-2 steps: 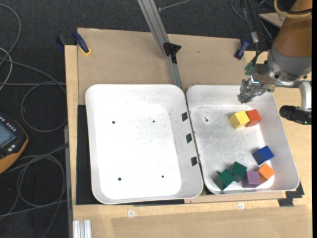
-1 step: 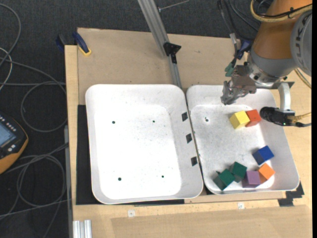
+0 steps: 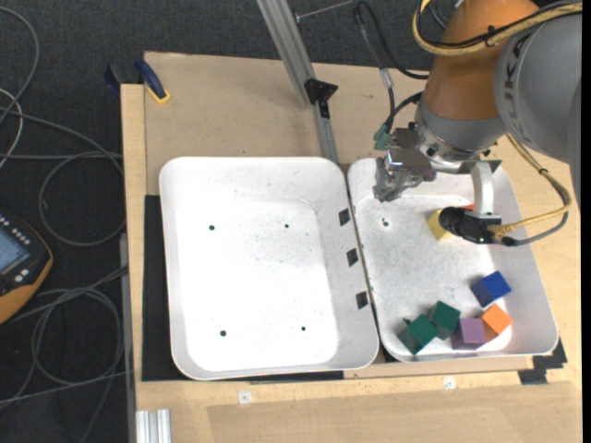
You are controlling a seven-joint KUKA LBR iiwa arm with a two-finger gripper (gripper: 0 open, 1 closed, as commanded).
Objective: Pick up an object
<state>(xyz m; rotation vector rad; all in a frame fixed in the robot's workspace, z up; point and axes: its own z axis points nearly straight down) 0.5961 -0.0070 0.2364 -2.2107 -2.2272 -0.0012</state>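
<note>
Blocks (image 3: 459,322) clustered, right bin (image 3: 397,275) | claw (image 3: 388,188) above, grip unclear

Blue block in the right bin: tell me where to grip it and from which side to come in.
Grip the blue block across its two free side faces, coming straight down from above. It sits apart from the orange block and purple block, though close to the right bin's far wall, so fingers likely fit best along the wall rather than across it. The hand hovers near the opposite end.
</note>
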